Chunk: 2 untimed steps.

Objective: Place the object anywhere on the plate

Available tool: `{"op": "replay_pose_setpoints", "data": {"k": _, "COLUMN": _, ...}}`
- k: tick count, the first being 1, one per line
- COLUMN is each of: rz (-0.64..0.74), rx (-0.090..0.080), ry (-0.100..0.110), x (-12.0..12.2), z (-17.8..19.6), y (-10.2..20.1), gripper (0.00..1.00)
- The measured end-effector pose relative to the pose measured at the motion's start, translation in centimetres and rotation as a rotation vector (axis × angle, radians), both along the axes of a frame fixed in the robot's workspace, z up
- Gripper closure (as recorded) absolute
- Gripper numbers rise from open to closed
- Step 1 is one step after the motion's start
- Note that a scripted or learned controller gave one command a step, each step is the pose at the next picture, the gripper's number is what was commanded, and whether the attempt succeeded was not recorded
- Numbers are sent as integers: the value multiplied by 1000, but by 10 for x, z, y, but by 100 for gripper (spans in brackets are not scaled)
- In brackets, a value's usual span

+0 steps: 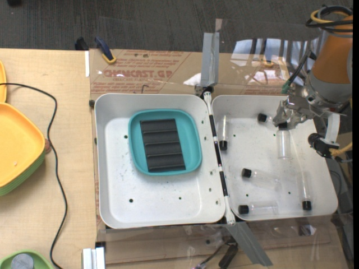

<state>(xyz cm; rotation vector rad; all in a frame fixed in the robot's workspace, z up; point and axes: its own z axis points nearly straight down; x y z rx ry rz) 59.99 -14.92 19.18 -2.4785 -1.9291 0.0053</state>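
Plate sat in the left bin, centre-left of frame, carrying only its dark ribbed insert, so the placement looked undone. Gripper hovered upper right over the right bin; jaw state indeterminate. Likely object, a clear tube, lay just below it, not gripped.

- Bins: showing plain white, small dark specks on the floors.
- Plate: showing teal, with a black ribbed insert in four bands.
- Tubes: looking clear, black caps.
- Arm: showing an orange band over grey, with yellow and green cables.
- Bench: showing light wood grain.
- Cardboard: looking brown, faded red print.
- Dishes at left edge: showing yellow-orange over green.
- Cable: running black.
- Floor: showing dark grey carpet.
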Motion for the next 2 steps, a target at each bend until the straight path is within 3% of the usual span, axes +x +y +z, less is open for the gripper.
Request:
{"op": "replay_pose_setpoints", "data": {"k": 1, "rz": 119, "rx": 1, "ry": 1, "x": 14, "z": -24, "y": 53, "gripper": 100}}
{"op": "replay_pose_setpoints", "data": {"k": 2, "rz": 351, "rx": 1, "ry": -1, "x": 21, "z": -1, "y": 169, "gripper": 100}}
